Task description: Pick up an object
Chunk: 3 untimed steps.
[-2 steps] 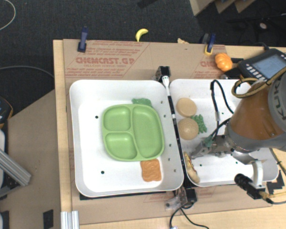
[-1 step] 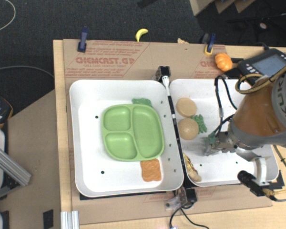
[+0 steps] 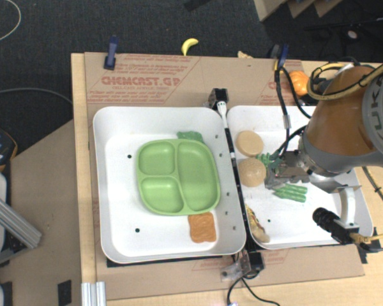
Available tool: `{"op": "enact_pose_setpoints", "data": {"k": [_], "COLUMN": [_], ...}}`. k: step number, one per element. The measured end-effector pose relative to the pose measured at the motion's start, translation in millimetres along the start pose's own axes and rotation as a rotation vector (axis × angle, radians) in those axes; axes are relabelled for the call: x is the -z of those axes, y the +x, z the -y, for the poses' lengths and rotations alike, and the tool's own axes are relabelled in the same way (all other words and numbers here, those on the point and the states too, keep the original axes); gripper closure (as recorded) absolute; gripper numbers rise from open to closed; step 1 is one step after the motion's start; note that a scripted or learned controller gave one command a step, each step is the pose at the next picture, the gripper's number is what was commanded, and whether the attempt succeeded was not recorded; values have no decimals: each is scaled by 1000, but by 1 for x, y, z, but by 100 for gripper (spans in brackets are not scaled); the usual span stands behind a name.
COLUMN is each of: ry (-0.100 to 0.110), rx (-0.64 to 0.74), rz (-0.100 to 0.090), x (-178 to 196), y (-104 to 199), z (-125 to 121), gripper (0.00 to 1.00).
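Desk (image 3: 147, 75), cardboard-topped. Right bin (image 3: 306, 234): green pod toy (image 3: 291, 193) lies with its long axis left-right, right end slightly lower. Gripper (image 3: 279, 174) sits just beside it; jaws released or clenched, cannot tell.

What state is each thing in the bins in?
Green divided plate: right side up, flat in left bin.
Orange slab: flat, beside plate.
Upper tan round: lying in right bin.
Lower tan round: lying beside gripper.
Green pods: lying by gripper.
Gripper: low over right bin, grip unclear.
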<state>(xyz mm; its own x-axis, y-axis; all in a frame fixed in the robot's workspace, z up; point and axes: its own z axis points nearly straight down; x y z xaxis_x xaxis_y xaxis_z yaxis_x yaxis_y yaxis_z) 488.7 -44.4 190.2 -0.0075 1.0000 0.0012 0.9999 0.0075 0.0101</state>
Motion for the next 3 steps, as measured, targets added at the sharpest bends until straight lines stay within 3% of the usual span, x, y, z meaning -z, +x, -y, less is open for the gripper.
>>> {"op": "enact_pose_setpoints", "data": {"k": [1,2,3], "ry": [-8,24,-10], "rx": [-2,-1,0], "rz": [0,0,-5], "x": [174,48,219], "y": [25,95,135], "z": [5,10,5], "gripper": [100,100,100]}}
